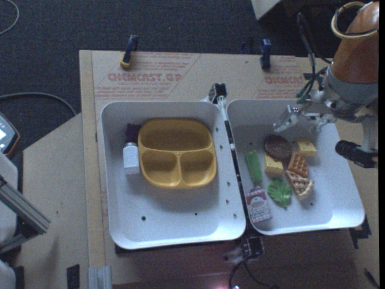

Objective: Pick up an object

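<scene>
Presently the arm [355, 53] hangs over the right bin [343, 206]; whether its gripper [301, 116] is spread or closed cannot be told. Candidate objects lie below: brown disc [277, 145], cheese cube [306, 147]. Descend centred on one item.

A mustard-yellow three-compartment plastic tray [177, 151] is sitting in the plain white left bin [114, 203], beside a small white bottle [131, 158]. In the white right bin [337, 209], a brown round patty [277, 145], pale yellow cheese cube [307, 147], grid-patterned orange waffle [299, 164], green leaf [279, 192] and red-and-white carton [258, 205] are showing.
</scene>
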Available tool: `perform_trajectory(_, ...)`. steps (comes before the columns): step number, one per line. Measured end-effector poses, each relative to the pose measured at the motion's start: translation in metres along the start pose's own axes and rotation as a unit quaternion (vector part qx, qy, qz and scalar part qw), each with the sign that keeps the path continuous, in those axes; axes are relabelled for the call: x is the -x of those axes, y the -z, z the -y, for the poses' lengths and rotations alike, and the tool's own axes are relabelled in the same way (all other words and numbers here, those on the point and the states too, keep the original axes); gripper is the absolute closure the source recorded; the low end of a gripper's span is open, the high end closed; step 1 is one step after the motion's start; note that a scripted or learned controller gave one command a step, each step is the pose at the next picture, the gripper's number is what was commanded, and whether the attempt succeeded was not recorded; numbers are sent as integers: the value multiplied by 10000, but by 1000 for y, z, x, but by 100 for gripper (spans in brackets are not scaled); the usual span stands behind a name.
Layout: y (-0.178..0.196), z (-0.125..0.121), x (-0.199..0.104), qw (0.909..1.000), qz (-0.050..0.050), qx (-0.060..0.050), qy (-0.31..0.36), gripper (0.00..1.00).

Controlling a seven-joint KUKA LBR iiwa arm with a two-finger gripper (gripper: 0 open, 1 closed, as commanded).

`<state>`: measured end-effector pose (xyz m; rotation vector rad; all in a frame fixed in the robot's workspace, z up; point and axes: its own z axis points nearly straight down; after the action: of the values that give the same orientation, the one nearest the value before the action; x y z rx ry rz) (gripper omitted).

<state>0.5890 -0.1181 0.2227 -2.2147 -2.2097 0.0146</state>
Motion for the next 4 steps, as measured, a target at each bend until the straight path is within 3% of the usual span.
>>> perform_trajectory(1,8,-3,0,10000,8,70,11,0)
perform_trajectory(4,-138,-9,9,10000,13,70,14,0)
